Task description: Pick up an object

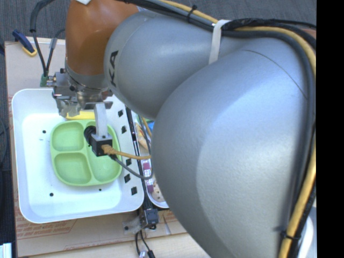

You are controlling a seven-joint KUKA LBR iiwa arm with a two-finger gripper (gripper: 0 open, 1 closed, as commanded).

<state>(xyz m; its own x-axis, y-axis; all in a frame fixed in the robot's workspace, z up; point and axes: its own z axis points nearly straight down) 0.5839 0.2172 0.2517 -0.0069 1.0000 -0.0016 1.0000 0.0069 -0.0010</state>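
camera view: green divided plate (72, 165) lies flat in a white bin (24, 198), its far rim just under the gripper (69, 109), whose opening cannot be told. likely light, stiff, slick plastic; the thin raised rim looks the best hold.

One fixed camera: we look down aslant on counter (43, 229) and white bin (24, 160); arm (226, 117) looms close from the right.

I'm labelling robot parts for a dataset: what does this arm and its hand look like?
The arm is bulky, rounded and glossy grey, with an orange band above the wrist. Black and yellow cables run along its top, tied by a white strap. The hand is small, bare grey metal.
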